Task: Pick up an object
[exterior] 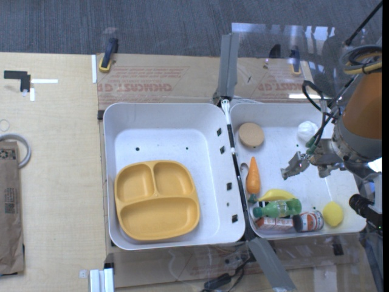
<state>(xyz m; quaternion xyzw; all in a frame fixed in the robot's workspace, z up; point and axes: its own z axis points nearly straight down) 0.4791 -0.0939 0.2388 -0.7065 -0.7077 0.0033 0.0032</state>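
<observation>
You're in the approach: the tool (290, 169) hangs empty, fingers spread, above the right bin (273, 109); next, lower it onto the banana (276, 194).

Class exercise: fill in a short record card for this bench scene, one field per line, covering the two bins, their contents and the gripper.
left bin: yellow divided plate
right bin: tan round disc, carrot, banana, green bottle, dark-capped bottle, lemon, white object
gripper: over the right bin's bare middle, nothing seen between its fingers
arm: reaches in from the right
</observation>
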